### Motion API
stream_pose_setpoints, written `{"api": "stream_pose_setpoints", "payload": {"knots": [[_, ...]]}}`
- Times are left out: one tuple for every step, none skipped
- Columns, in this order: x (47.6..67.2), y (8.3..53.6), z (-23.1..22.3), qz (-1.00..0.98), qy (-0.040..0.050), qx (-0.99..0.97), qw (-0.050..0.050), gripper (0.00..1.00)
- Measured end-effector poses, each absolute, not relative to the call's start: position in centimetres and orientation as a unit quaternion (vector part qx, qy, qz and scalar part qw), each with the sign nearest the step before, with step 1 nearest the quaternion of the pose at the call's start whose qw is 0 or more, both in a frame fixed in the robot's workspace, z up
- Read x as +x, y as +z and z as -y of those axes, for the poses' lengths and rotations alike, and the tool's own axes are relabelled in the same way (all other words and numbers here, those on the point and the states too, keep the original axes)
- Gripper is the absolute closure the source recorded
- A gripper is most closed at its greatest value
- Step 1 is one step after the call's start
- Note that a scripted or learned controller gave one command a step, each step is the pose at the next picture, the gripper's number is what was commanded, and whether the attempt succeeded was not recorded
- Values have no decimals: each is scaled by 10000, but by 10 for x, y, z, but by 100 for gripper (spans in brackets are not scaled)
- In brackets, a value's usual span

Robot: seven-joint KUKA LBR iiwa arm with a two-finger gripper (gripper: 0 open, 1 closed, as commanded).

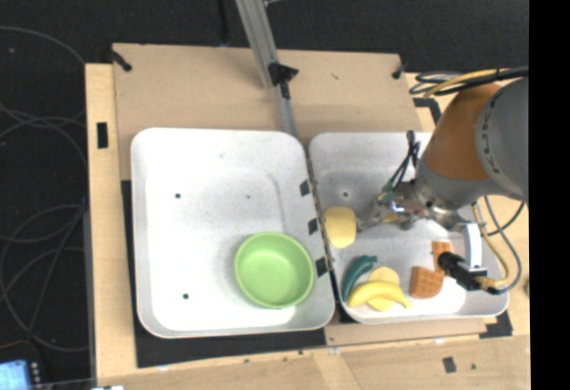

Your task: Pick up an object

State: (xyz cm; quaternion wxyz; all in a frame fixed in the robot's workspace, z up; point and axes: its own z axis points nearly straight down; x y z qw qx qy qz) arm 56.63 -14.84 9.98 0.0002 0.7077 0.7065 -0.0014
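In the right bin (356, 157) lie a pale yellow round object (339, 226) against the left wall, a dark green curved piece (358, 270), a yellow banana bunch (378, 292), a brown-orange block (427, 281) and a small orange piece (441, 248). My gripper (381, 212) reaches in from the right and is low over the bin's middle. Its tip sits right beside the yellow round object, on that object's right. The wrist and cables hide the bin floor behind the gripper.
A green bowl (274, 269) sits in the left bin (178, 201) near its front right corner. A grey metal pole (254, 14) slants down from the back to the divide between the bins. Cables hang by the arm at the right bin's right edge.
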Motion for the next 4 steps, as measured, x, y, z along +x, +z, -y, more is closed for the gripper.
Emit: {"api": "stream_pose_setpoints", "payload": {"knots": [[568,112,149,-7050,8,7092,16,100],[573,163,141,-7084,19,7058,24,100],[575,204,141,-7085,18,7057,24,100],[588,202,85,-7100,14,7042,3,100]]}}
